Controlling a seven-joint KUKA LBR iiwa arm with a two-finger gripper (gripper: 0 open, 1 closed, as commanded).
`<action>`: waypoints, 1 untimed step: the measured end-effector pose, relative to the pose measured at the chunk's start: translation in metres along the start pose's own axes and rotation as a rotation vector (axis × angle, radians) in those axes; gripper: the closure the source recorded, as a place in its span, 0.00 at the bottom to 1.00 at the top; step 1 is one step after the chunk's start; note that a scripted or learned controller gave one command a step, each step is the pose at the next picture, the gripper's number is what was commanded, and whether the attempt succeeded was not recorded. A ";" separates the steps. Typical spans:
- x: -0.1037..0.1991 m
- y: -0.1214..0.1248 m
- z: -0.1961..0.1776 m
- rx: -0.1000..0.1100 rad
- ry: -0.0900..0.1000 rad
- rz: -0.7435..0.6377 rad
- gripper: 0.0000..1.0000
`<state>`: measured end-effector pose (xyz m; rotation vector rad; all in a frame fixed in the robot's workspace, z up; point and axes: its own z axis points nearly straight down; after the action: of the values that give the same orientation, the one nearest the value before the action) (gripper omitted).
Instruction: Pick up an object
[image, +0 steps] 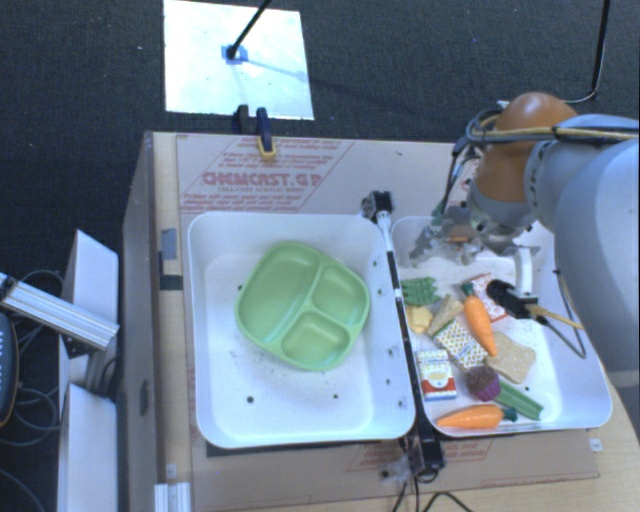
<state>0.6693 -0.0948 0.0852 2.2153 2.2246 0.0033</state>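
Observation:
My gripper (447, 238) hangs over the far end of the right bin (590, 395), above its white floor and just beyond the toy food. Closest to it lie a green pea pod (418, 290) and a red-and-white packet (487, 288). An orange carrot (478, 322) lies in the middle of the pile, with a yellow cheese wedge (420, 318) to its left. I see nothing held in the gripper.
The right bin also holds a patterned cracker (460, 343), a small carton (434, 373), a bread slice (513, 358), a purple item (484, 381), a green stick (518, 402) and a second carrot (470, 417). A green divided plate (303, 304) lies in the left bin (220, 400).

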 end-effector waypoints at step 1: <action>-0.001 -0.027 0.000 0.001 0.000 0.002 0.00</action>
<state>0.6421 -0.0959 0.0847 2.2186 2.2224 0.0014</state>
